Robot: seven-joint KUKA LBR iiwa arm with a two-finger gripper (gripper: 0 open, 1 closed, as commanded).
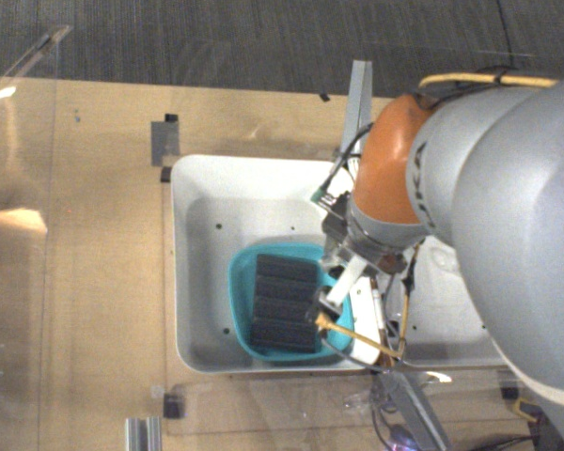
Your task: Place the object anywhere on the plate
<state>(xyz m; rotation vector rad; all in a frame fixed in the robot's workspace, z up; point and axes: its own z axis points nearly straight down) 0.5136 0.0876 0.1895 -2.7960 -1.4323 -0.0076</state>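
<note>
A teal plate (pixel 242 285) lies in the front right part of the left white bin (pixel 199 242). My gripper (pixel 346 263) hangs low over the plate's right edge, under the grey arm and its orange band, which hide much of that side of the plate. I cannot make out any object held by it from this angle.
The right bin (pixel 444 294) is mostly covered by the arm. The left bin's back and left floor (pixel 254 209) is bare white. Wooden bench surface (pixel 75 280) stretches to the left, with a clear panel at its far left.
</note>
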